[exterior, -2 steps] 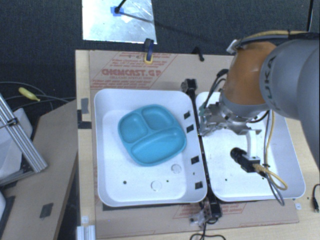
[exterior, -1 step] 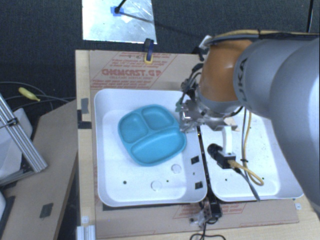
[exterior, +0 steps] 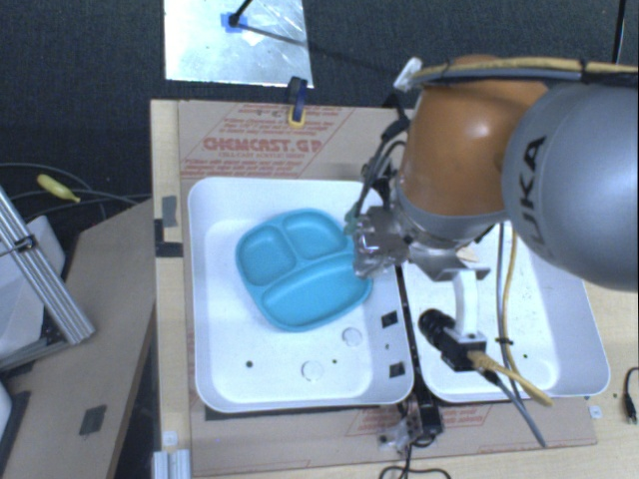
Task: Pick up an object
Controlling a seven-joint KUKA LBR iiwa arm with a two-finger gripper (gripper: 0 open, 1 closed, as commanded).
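Note:
A blue divided plate [exterior: 298, 266] lies flat in the left white bin [exterior: 220, 367], near its middle. My gripper [exterior: 365, 249] hangs low at the plate's right rim, close to the wall between the two bins. The grey arm with its orange band [exterior: 461, 148] reaches in from the right and covers the gripper's upper part. From this angle I cannot make out whether the gripper touches the plate or holds anything.
The right white bin [exterior: 574, 357] is largely hidden under the arm. A black connector [exterior: 447, 337] and a yellow cable [exterior: 509, 379] hang over it. Cardboard [exterior: 260, 138] lies behind the bins, and a metal frame [exterior: 40, 267] stands at the far left.

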